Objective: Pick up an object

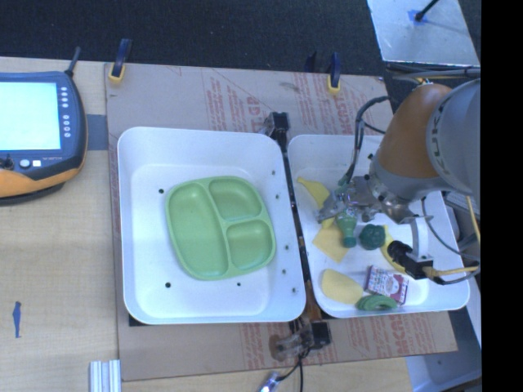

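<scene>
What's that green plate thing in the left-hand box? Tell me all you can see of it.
The green tray looks like pale green moulded plastic with rounded corners, split into three compartments: one large and two smaller. It lies flat, turned at a slight angle, near the middle of the left bin. Nothing lies in it, and nothing but the bin floor touches it.

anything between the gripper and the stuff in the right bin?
Nothing visible. The gripper is already down in the right bin, right over the teal bottle, with the green ball and yellow pieces close around it. That clutter crowds the pick but doesn't block it. Whether it holds anything can't be told.
</scene>
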`<action>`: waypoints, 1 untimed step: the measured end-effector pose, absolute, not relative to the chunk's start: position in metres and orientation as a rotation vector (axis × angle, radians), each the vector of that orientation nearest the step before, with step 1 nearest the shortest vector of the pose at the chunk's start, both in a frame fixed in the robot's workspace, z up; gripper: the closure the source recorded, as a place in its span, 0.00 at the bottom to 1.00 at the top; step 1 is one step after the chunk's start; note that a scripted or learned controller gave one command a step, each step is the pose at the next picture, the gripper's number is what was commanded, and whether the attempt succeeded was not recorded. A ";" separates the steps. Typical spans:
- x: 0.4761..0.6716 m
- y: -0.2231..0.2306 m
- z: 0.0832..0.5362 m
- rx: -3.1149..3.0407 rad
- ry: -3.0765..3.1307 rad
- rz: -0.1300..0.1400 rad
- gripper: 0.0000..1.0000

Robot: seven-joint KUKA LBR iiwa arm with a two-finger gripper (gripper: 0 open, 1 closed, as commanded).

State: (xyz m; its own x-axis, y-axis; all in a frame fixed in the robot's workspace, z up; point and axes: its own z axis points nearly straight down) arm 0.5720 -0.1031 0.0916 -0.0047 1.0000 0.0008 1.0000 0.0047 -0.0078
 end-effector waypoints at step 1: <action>0.563 -0.092 0.091 -2.211 -2.224 0.007 0.00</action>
State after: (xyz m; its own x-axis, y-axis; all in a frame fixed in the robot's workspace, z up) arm 0.5626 -0.0924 0.0915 -0.0057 1.0000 0.0006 1.0000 0.0057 -0.0071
